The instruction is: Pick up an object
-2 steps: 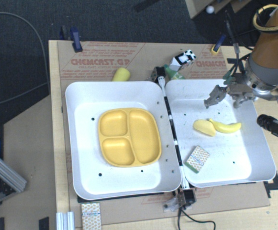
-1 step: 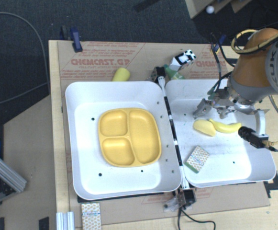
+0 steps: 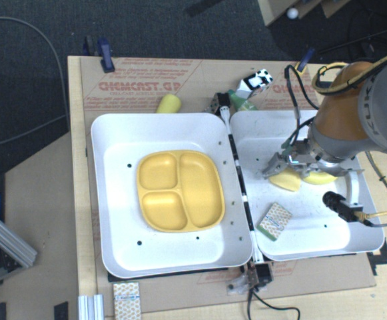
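Yellow pieces (image 3: 288, 180) lie in the right bin (image 3: 313, 239), just at six o'clock of the gripper (image 3: 290, 161), pale and soft-looking (perhaps banana-shaped toys). A good pick here would, I judge, centre the fingers over one piece, descend straight, and close only once both tips flank it, since the pieces sit touching one another and could slide apart. A small patterned packet (image 3: 274, 220) lies further toward six o'clock, well clear. The arm (image 3: 353, 105) comes in from three o'clock, its orange band tilted over the bin, wrist angled down toward nine o'clock. The fingers look spread, tips low over the yellow pieces, pinching nothing that I can see.
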Controlling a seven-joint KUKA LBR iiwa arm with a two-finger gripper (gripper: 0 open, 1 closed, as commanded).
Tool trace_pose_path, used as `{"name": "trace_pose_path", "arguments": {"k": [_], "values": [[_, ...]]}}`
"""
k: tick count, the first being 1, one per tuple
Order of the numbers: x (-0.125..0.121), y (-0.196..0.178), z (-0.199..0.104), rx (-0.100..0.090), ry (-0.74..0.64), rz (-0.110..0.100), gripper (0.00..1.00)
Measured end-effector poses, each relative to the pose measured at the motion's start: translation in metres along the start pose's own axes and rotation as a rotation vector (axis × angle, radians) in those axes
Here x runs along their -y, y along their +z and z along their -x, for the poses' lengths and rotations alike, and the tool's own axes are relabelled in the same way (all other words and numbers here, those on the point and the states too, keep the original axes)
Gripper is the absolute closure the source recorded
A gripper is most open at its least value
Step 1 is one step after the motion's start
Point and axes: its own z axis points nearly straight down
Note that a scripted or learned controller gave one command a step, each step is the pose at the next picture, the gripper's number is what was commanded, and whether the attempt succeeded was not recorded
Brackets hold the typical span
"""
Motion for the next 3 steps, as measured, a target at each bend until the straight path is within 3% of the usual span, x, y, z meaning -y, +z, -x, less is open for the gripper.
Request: {"name": "trace_pose_path", "arguments": {"k": [1, 2, 3], "values": [[-0.001, -0.011, 0.0, 0.001, 0.001, 0.003, 1.0], [-0.001, -0.01, 0.0, 0.001, 0.001, 0.003, 0.0], [0.016, 0.007, -0.016, 0.002, 0.001, 0.005, 0.0]]}}
